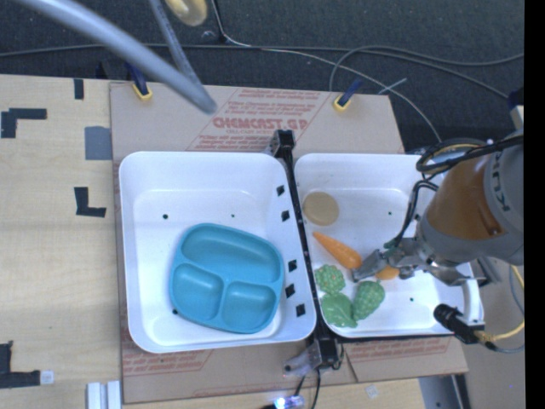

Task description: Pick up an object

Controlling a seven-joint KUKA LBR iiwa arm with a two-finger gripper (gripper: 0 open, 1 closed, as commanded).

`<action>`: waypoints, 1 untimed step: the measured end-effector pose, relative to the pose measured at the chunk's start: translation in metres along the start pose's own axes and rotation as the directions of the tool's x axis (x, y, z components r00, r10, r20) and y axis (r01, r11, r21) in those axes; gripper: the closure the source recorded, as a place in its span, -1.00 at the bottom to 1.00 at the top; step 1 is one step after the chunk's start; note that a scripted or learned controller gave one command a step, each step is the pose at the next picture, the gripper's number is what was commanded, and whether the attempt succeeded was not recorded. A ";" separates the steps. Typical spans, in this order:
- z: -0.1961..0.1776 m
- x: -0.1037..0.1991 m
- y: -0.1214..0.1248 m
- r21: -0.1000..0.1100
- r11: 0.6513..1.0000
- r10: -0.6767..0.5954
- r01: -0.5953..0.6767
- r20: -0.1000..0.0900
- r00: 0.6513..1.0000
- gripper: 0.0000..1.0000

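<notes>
In the right bin (400,181) lie a tan round disc (321,208), an orange carrot (335,249) and a few green vegetable pieces (329,279) (368,298) (337,311). My gripper (373,267) is low in this bin, just right of the carrot and above the green pieces. A small orange thing (387,273) shows at its tip; whether it sits between the fingers is unclear. The arm's orange band (464,207) rises at the bin's right side.
The left bin (140,181) holds a blue divided tray (226,277). A black divider (292,228) runs between the bins. Cables cross the dark floor behind, and a grey pole (119,41) slants across the top left.
</notes>
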State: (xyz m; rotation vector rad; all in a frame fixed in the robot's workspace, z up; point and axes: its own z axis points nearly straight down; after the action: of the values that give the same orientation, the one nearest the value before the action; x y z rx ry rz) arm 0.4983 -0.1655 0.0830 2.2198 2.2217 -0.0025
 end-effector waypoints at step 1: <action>-0.014 -0.001 0.001 -0.003 1.000 0.001 -0.001 0.001 1.000 1.00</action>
State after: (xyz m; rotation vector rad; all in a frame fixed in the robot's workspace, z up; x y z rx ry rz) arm 0.4994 -0.1665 0.0965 2.2193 2.2183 -0.0004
